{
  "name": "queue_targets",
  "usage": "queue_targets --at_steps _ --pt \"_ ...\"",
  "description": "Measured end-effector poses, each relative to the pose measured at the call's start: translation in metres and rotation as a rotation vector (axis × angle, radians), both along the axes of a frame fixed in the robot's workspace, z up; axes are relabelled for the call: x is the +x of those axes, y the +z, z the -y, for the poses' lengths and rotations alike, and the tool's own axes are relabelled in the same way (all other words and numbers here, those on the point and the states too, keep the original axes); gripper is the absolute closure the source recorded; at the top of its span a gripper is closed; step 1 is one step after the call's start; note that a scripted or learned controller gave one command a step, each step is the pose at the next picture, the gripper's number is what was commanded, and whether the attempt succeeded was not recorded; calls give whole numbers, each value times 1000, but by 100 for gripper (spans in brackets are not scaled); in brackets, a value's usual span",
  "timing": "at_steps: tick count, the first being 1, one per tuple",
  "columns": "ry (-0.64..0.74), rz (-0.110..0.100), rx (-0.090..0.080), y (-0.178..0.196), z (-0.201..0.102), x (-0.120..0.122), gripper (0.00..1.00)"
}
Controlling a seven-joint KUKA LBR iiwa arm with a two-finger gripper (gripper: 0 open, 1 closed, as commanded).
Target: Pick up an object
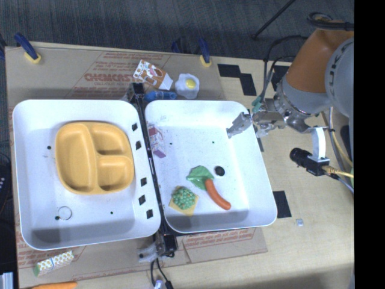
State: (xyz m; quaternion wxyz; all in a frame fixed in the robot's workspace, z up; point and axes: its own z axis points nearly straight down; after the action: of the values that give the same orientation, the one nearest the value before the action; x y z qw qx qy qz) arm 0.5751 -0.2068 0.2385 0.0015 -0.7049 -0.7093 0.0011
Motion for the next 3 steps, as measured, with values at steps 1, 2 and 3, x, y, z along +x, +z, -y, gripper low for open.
queue_targets --at_steps 1,2,3 --pt "56 -2 2 -141 -21 -89 0" --pt "360 2 2 -147 -45 -98 0" --pt "550 0 4 -147 -84 -99 0"
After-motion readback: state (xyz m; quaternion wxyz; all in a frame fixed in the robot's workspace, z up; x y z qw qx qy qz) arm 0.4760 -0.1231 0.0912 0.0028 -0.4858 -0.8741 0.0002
